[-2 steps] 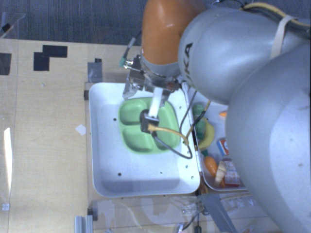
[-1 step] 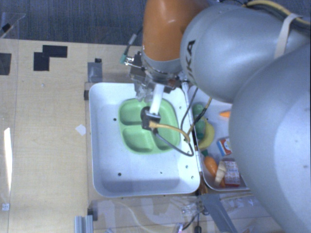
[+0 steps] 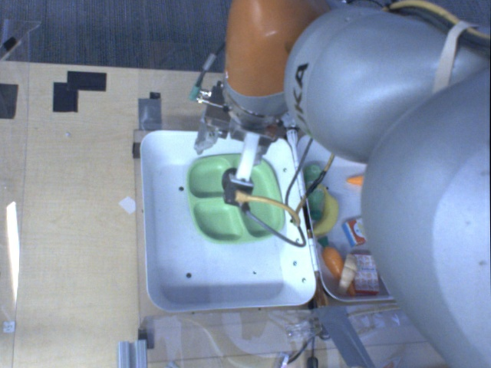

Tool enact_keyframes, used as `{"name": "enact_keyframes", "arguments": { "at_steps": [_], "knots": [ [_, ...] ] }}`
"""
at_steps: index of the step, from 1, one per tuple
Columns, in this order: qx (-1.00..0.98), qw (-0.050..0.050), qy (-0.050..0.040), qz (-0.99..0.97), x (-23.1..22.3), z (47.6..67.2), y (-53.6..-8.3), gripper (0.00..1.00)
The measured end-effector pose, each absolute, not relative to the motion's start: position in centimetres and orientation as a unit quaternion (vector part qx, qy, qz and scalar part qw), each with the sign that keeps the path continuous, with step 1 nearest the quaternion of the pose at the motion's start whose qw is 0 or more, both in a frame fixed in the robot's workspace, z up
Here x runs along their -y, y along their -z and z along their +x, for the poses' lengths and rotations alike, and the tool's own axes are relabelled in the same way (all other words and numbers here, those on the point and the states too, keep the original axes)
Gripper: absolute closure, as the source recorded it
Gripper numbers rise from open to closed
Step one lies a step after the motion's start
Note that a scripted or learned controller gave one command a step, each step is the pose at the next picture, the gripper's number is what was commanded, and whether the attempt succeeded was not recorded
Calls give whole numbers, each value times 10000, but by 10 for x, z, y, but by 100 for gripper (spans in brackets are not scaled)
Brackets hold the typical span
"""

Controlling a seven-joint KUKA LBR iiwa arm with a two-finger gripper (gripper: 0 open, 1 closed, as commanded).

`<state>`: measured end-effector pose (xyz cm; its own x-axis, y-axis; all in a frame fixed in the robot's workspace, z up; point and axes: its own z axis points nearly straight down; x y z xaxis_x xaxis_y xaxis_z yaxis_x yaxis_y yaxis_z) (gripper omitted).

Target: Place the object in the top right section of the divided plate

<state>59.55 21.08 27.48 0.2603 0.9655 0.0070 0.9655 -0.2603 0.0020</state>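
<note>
Grey arm [image 3: 399,129] links fill the right side, closest to the lens, and taper to the orange band [image 3: 265,37] above the wrist. Below that band the gripper [image 3: 207,138] hangs over the upper left rim of the green divided plate [image 3: 207,186]; whether it is open or closed cannot be told, and no object can be made out in it. That plate lies flat in the middle of the left bin [image 3: 199,282], its top right section partly covered by the wrist. Just beside it, the right bin [image 3: 328,291] holds a yellow fruit [image 3: 328,213], a green item [image 3: 312,176], an orange ball [image 3: 332,261], a small carton [image 3: 354,231] and a red-and-white pack [image 3: 364,273], crowded together. Both bins rest on the pale bench [image 3: 69,228].
</note>
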Motion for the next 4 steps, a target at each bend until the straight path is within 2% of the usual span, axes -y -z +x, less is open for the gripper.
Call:
{"name": "enact_keyframes", "arguments": {
  "at_steps": [1, 2, 3, 4],
  "knots": [
    [6089, 19, 42, -7932, -211, 597, -284, 100],
    [6090, 19, 41, -7932, -211, 597, -284, 0],
    [6103, 24, 48, -7921, -211, 599, -294, 100],
    [6789, 1, 4, -7342, -236, 635, -221, 100]
  ]
}}
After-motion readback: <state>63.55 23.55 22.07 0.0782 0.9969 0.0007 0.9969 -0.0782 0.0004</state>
